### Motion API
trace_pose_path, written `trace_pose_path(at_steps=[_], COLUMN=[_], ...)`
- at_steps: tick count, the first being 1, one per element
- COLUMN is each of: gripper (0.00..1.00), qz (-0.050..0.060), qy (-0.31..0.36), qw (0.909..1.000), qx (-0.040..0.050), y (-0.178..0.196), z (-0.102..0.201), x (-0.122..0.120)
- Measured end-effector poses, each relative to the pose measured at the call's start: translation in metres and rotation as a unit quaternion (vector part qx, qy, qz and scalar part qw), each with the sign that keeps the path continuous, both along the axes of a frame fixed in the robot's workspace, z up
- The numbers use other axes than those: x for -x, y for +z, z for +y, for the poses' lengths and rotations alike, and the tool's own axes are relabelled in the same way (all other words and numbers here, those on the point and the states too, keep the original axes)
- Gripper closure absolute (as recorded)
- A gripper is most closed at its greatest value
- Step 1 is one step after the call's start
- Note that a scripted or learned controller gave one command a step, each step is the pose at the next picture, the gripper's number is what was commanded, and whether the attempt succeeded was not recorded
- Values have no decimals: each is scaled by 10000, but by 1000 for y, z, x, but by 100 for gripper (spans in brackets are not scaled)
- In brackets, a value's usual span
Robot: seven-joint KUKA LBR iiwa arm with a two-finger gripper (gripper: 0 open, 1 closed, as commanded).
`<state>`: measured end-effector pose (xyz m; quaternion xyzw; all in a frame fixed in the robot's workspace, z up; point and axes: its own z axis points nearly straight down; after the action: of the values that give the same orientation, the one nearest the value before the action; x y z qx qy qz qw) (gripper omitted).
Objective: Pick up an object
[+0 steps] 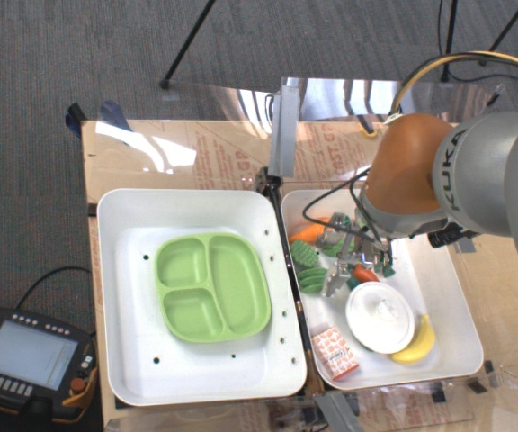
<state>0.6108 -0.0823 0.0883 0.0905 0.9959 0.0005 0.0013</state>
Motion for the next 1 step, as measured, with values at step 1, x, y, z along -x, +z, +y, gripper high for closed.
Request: trace_pose_path(at_steps=[1], gripper=[0], qz=[18], qy=[29], qw=[10000], qx=[0], y=[-1], z=[-19], x=[56])
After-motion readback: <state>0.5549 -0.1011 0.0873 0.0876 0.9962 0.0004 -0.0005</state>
